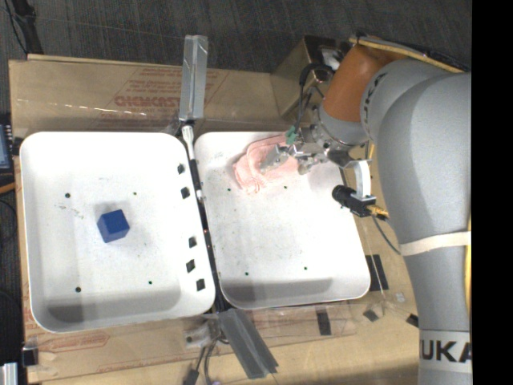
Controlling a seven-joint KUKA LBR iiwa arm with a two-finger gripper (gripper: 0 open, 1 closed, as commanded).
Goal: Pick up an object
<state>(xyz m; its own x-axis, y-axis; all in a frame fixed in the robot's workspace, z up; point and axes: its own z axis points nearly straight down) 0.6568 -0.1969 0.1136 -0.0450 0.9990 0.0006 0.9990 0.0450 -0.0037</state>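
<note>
Pink crumpled object [255, 165] sits near the right bin's [272, 283] far edge, touching the hand [290, 152]; its grip can't be told. Blue cube [113, 224] rests in the left bin [48, 311].

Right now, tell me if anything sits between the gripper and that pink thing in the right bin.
Nothing visible does. The gripper is already at the right end of the pink object, near the back of the right bin. The blue cube lies apart in the left bin.
</note>
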